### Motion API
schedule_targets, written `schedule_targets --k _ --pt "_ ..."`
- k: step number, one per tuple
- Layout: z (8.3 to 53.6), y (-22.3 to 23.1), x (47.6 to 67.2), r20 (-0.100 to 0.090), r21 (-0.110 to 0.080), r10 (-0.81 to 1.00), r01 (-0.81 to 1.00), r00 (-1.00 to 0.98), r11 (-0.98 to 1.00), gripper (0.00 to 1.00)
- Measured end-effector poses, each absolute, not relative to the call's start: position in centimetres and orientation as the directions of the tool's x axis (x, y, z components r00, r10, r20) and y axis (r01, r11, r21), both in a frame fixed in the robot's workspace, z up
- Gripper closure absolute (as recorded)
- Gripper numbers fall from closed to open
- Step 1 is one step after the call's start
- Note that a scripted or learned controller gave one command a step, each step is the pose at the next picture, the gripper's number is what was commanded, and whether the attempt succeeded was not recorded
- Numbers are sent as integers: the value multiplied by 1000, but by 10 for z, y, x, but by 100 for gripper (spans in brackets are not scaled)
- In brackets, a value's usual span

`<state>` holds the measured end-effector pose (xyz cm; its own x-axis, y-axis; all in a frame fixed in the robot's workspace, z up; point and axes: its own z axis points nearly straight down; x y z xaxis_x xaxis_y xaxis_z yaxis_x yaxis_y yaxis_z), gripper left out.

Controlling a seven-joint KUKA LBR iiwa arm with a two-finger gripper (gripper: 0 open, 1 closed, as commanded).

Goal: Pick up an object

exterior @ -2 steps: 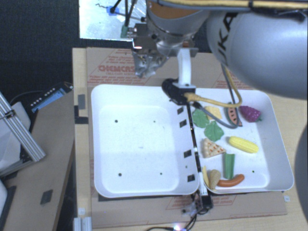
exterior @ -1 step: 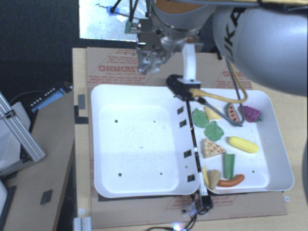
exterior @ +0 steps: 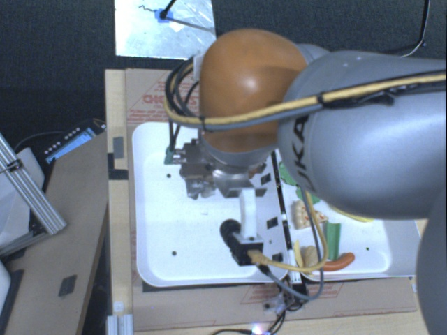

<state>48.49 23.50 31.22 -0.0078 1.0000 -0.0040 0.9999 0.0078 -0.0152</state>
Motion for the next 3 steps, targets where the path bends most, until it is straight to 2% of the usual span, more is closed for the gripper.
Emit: schedule_targets --k 1,2,3 --pt "502 234 487 9 16 1000 1000 -6 6 100" --pt "504 235 487 3 3 1000 1000 -11 11 100" --pt "515 235 487 4 4 1000 1000 -17 17 100"
